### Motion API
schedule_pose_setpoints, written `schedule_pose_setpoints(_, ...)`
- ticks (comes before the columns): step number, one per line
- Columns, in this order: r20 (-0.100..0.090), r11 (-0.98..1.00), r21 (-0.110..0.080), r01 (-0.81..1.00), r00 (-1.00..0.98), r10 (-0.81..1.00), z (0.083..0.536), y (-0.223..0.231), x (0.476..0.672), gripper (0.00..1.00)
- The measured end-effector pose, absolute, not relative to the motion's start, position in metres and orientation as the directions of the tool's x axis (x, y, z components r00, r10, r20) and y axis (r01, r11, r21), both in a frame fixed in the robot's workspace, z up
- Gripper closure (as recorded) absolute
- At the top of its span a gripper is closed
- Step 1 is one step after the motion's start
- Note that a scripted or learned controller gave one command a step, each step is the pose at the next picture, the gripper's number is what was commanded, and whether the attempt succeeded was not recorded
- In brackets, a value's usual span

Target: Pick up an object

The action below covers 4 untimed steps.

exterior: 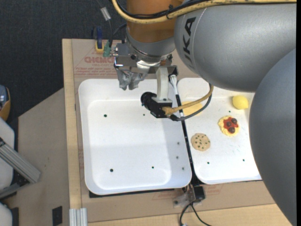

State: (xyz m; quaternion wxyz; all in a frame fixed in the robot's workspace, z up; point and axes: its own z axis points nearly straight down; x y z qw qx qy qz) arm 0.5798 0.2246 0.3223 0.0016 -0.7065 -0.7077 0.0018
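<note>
Hovering at the left bin's (89, 126) far rim, gripper (129, 81) state unclear; cookie (201, 141), lemon (240, 102) sit apart in the right bin (221, 173).

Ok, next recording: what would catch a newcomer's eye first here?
The big grey arm with its orange band fills the top right, its gripper over the left white bin's far edge. In the right white bin lie a yellow lemon-like piece, a chocolate-chip cookie and a red-topped pastry.

brown bench (75, 126) bears two white bins (127, 173) side by side
</note>
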Motion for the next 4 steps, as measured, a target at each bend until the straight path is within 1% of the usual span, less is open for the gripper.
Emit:
schedule_pose_setpoints(1, -0.003, -0.015, 0.008, 1.000, 0.015, 1.000, 0.380, 0.081, 0.565, 1.00)
schedule_pose_setpoints(2, 0.004, 0.003, 0.018, 1.000, -0.003, 1.000, 0.503, 0.111, 0.566, 1.00)
schedule_pose_setpoints(3, -0.003, 0.004, -0.018, 1.000, -0.004, 1.000, 0.331, 0.166, 0.600, 1.00)
schedule_pose_setpoints(4, 0.007, 0.006, 0.019, 1.000, -0.006, 1.000, 0.483, 0.207, 0.594, 1.00)
